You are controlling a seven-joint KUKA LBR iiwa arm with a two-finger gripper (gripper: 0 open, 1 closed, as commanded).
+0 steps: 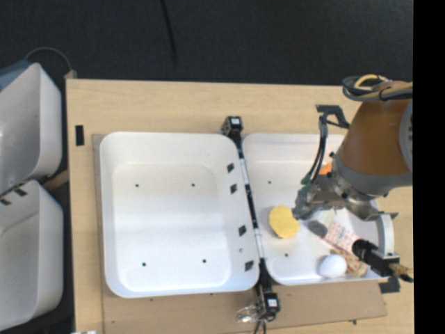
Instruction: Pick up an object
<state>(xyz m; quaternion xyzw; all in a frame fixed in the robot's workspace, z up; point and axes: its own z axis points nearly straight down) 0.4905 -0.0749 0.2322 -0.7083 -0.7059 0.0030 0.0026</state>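
Reading from the left, we meet the bench (174,103) and on it the left bin (167,207), which takes no part in the work at this moment. Its right wall lies against that of the right bin (278,145), where every candidate for the task is gathered in the near half. First comes a yellow rounded object (284,223), lying flat on the bin floor close to the shared wall. Just right of it, and slightly farther from us, the gripper (310,206) hangs low over the floor, beside the yellow object rather than above it. Whether the pincer is wide or narrow we cannot tell, since the wrist hides it from above, and we see nothing held in it. Farther right lies a pink-and-white patterned packet (340,236), partly under the wrist, and near it, toward the front rim, a white ball (332,265). The orange-banded arm (375,145) closes the view at the right. We judge the step in hand to be the approach, or the descent toward a grasp, with no object lifted yet. The yellow object is the nearest target. The next move, as we read it, calls for shifting the gripper left until it is centred over that object, closing on it, and lifting straight up. The object's low, rounded form may let it slip out of the grasp.
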